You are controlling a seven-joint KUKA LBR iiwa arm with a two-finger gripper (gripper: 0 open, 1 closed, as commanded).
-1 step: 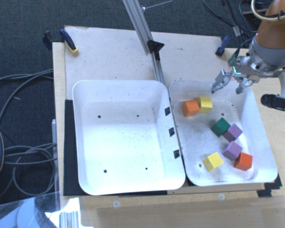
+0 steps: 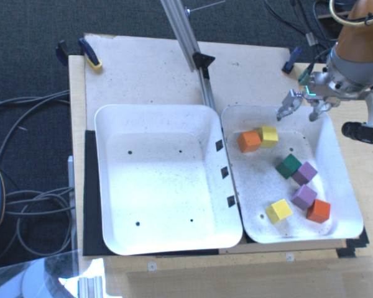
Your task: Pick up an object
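Note:
The right bin [image 2: 336,160] holds several small blocks. An orange block [image 2: 249,141] and a yellow block [image 2: 268,136] touch near its back left. A green block [image 2: 289,166] and two purple blocks [image 2: 305,172] [image 2: 304,197] lie mid-bin, with a yellow block [image 2: 278,211] and an orange-red block [image 2: 318,211] toward the front. My gripper [image 2: 299,108] hangs over the bin's back edge, above and right of the yellow block. Its fingers are spread open with nothing between them.
The left bin [image 2: 112,135] sits beside the right one, with black clips along the shared wall. A slanted metal post [image 2: 186,30] rises behind the bins. Blue clamps [image 2: 90,53] [image 2: 291,59] sit on the bench's back corners. Cables lie on the floor around.

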